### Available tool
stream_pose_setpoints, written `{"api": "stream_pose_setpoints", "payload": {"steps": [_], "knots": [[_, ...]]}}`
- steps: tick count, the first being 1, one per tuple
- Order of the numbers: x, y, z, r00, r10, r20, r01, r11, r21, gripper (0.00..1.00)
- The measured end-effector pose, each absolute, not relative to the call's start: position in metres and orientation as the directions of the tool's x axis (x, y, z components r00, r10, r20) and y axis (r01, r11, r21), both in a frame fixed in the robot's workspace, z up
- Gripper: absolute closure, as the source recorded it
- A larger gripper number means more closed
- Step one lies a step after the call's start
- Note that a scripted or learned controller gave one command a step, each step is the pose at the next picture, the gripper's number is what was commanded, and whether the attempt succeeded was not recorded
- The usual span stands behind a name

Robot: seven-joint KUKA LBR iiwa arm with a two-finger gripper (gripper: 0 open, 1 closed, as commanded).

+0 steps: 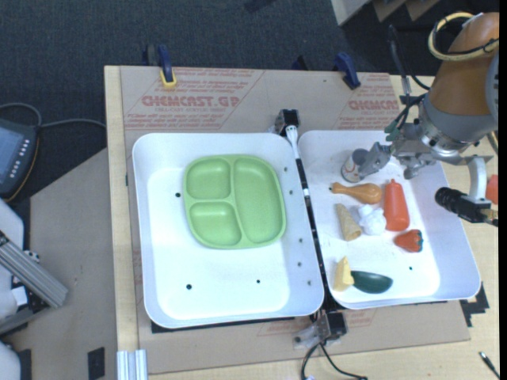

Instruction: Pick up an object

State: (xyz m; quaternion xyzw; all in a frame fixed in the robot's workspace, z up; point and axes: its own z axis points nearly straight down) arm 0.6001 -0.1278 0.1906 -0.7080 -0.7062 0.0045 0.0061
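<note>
Right bin (451, 279) holding a cluster of toy foods, used here as the landmark; the left bin (158, 291) carries a green divided plate (235, 200). The gripper (372, 161) hangs over the right bin's far-left corner, just above the cluster, and whether its fingers are parted or closed cannot be told at this angle; nothing is seen between them. Nearest to it, toward the bin's middle, lie a tan drumstick (358, 190) and an orange carrot (395, 204), with a white lump (370, 220) and a cone (348, 222) touching below them. A red pepper (409, 241) sits toward the bin's right side; a yellow piece (342, 274) and a dark green pod (371, 282) lie at its near edge. All appear to be light, rigid, smooth plastic, likely to slip. The carrot, lying fairly clear, probably suits a pinch across its mid-length; the drumstick's narrow shank would also serve.
</note>
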Motion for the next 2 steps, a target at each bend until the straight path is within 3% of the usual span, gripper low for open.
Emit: {"api": "stream_pose_setpoints", "payload": {"steps": [1, 2], "knots": [[0.603, -0.127, 0.199, -0.001, 1.0, 0.0, 1.0, 0.001, 0.0, 0.0], [0.597, -0.124, 0.155, 0.0, 1.0, 0.001, 1.0, 0.0, -0.006, 0.0]]}}
